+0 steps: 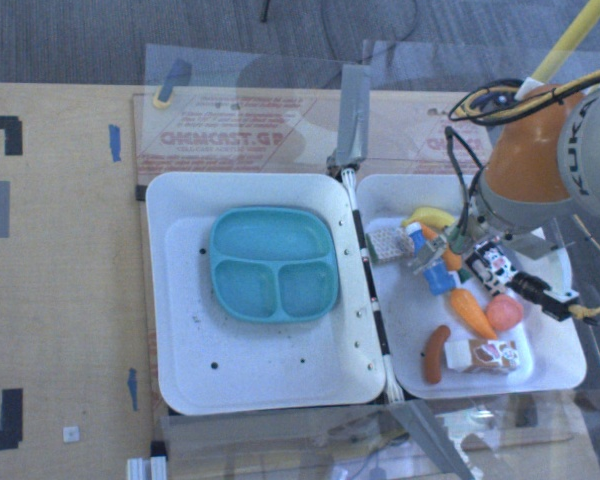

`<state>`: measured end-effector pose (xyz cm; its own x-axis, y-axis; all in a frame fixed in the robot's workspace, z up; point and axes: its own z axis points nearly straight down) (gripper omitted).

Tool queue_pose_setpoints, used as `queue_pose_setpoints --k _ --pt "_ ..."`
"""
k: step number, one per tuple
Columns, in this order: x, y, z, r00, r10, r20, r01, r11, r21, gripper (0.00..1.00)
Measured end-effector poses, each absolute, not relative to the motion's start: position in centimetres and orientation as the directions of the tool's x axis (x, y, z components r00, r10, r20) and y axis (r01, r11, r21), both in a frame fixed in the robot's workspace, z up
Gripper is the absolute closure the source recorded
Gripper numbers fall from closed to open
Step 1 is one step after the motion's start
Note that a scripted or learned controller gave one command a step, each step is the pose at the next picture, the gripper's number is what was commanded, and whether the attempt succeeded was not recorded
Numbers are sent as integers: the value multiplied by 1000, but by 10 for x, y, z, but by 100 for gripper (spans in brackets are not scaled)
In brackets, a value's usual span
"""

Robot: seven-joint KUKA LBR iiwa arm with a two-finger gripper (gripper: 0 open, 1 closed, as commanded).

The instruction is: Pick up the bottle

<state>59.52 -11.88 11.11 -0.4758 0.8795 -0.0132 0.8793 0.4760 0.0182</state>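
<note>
The right bin (560,368) holds a heap of small toys. What looks like the bottle (417,238), a small white piece with blue and orange parts, lies at the heap's upper left, just below a yellow banana (430,216). My gripper (448,253) hangs under the orange band and reaches down into the heap, right beside the bottle and over a blue block (440,279). The wrist hides part of the pile, so contact with the bottle is unclear.
A teal divided plate (274,264) lies in the left bin (180,368). Around the gripper are a grey mesh piece (384,240), a carrot (471,312), a red ball (504,313), a sausage (435,354), a printed box (492,354) and a black-and-white toy (495,265).
</note>
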Motion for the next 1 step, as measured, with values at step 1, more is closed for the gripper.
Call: queue_pose_setpoints --k 1 --pt "586 -54 186 -447 895 -1 895 447 2 100"
